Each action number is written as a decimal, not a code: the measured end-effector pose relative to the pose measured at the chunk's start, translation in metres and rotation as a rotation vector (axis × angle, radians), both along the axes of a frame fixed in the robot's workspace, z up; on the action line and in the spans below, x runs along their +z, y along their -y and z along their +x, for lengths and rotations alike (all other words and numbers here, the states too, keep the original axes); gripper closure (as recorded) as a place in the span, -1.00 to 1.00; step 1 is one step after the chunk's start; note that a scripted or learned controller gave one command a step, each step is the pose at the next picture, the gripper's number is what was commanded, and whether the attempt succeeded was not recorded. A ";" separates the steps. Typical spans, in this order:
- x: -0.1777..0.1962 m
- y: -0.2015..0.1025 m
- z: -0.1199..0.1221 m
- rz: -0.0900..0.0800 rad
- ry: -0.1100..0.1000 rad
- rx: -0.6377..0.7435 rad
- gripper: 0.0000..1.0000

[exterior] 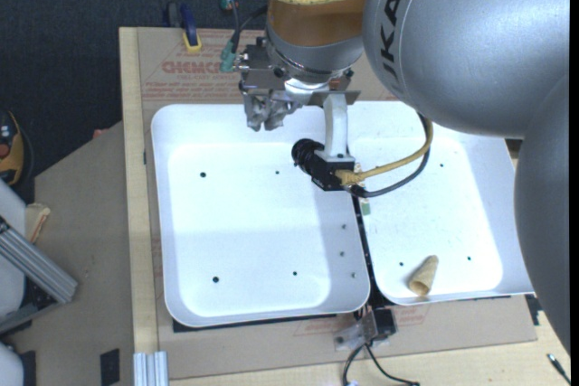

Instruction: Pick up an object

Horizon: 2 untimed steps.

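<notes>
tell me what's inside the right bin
One small tan cone-shaped object lies near the front edge of the right bin. The arm covers the bin's back and right parts, so anything there is hidden.

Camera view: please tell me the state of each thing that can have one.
Small tan cone-shaped object: lying on its side in the right bin, near the front wall, untouched.
Two-finger metal gripper: above the left bin's back edge, holding nothing.
Left shallow white bin: sitting beside the right bin.
</notes>
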<state>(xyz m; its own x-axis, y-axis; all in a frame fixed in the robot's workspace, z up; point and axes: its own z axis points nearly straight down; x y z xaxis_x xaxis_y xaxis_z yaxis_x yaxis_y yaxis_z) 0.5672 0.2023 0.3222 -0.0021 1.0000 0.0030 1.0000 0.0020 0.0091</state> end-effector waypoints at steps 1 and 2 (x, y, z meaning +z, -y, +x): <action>-0.080 -0.023 0.047 -0.005 -0.015 0.000 1.00; -0.033 -0.022 0.035 -0.001 -0.003 -0.001 1.00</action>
